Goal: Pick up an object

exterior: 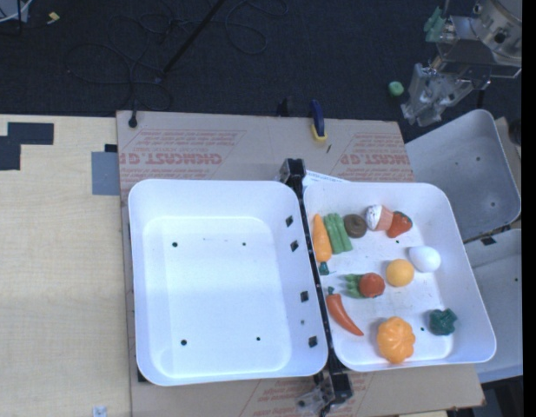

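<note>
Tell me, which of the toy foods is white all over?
The egg, by the right bin's right wall. Its neighbours are orange, red, green or brown.

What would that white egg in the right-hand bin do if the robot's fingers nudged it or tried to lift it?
The white egg looks smooth and rounded, so it would probably roll on the flat floor of the right bin when nudged. Its glossy surface suggests it could slip from a two-finger pinch. It lies close to the yellow ball, which might get bumped too.

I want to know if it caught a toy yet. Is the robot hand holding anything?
No. The gripper is up beyond the bins, with no toy between its fingers; the toys lie in the right bin.
</note>
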`<state>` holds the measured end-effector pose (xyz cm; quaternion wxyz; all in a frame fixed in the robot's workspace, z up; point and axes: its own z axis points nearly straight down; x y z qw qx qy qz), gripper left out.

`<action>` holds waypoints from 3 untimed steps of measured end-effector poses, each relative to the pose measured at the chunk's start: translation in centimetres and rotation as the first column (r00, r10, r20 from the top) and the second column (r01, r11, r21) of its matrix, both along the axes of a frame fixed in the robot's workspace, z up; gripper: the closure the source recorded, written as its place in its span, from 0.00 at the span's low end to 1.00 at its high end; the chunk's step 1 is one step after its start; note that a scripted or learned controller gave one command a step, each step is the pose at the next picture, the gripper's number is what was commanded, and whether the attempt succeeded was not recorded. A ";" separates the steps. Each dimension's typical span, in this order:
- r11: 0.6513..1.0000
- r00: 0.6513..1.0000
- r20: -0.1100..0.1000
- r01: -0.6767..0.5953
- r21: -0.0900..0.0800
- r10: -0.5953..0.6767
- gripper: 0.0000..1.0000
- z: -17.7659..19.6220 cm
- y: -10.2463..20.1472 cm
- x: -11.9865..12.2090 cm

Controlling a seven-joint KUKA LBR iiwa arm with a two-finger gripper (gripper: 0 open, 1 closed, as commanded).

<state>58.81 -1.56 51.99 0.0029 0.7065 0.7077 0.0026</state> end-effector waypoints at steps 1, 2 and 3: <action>1.000 1.000 -0.021 0.006 -0.001 -0.006 1.00 -11.0 -3.7 0.8; 1.000 1.000 -0.002 0.000 0.000 0.000 1.00 -1.8 -2.8 0.3; 1.000 1.000 -0.019 0.004 -0.001 -0.004 1.00 -11.0 -4.9 3.9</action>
